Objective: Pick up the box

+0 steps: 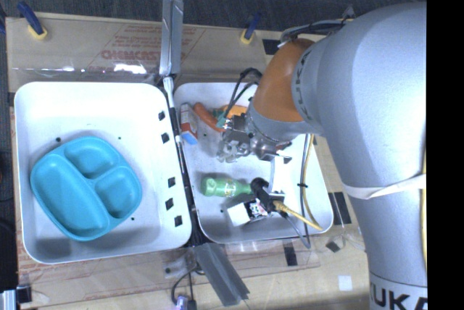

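Grey arm [362, 106] bent over rt bin [319, 218], claw [233, 145] above box [246, 211], grip state unclear.

1. The bench [87, 40] is topped with a brown cardboard-like sheet bearing faded red print along its far edge.
2. Two blue clamps [32, 20] grip that far edge, one at the left corner and one nearer the middle.
3. The left bin [43, 102] lies directly on the bench.
4. The right bin [319, 218] lies just beside it, their inner walls touching along a grey divider bar [172, 26].
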Tool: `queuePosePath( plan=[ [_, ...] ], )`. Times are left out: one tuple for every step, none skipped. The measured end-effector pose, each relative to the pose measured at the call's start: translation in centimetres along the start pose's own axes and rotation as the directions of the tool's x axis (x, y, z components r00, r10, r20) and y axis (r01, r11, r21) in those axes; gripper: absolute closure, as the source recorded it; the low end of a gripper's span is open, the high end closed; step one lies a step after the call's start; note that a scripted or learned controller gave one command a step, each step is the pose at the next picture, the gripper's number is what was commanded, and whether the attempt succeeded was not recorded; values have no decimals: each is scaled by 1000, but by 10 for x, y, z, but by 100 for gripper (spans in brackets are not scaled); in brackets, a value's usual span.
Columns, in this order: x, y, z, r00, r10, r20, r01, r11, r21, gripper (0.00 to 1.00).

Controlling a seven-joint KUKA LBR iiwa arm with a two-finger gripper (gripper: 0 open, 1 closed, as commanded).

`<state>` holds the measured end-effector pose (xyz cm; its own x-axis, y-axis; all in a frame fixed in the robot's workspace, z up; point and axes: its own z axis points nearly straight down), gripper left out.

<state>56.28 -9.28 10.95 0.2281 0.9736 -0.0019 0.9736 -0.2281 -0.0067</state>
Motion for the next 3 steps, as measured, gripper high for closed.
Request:
queuePosePath(
  plan=[
    [-104,-9,19,1000,29,-2,-29,1000,-2,100],
    [-103,-9,9,1000,23,-3,-23,1000,1,100],
    [-103,-9,9,1000,23,-2,-23,1000,1,0]
  ],
)
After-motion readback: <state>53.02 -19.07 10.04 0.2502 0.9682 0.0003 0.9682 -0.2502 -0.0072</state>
